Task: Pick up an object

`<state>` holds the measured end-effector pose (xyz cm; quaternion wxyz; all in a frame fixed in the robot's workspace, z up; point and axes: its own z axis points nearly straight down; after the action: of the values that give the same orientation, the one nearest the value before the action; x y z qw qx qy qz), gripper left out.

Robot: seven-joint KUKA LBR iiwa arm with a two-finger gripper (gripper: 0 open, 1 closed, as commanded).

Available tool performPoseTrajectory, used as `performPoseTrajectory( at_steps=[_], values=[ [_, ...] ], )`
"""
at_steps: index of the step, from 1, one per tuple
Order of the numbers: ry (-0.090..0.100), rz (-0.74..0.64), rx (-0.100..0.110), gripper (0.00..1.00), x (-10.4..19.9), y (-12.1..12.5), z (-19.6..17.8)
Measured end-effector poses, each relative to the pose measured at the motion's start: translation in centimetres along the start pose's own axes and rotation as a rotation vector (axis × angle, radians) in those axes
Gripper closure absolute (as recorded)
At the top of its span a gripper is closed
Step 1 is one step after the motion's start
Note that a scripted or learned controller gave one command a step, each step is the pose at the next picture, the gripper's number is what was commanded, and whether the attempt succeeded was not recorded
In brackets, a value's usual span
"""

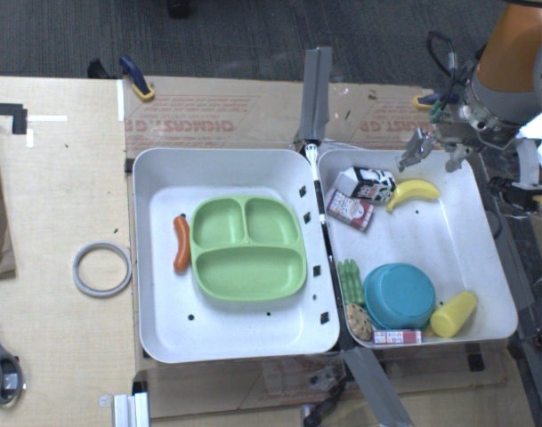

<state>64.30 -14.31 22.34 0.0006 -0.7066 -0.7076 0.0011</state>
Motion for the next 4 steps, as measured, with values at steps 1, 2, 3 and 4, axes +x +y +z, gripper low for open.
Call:
performPoseTrajectory(
  at_steps=[1,2,3,4],
  values=[
    [0.000,0.062,0.000,0.00,4.7,1.3,7.8],
    [-0.001,-0.215,-0.009,0.00,3.4,-1.8,12.7],
    [0.002,-0.320,0.013,0.00,3.1,1.4,12.6],
    [-0.003,-0.337,-0.006,0.00,-1.7,1.7,10.3]
  ],
)
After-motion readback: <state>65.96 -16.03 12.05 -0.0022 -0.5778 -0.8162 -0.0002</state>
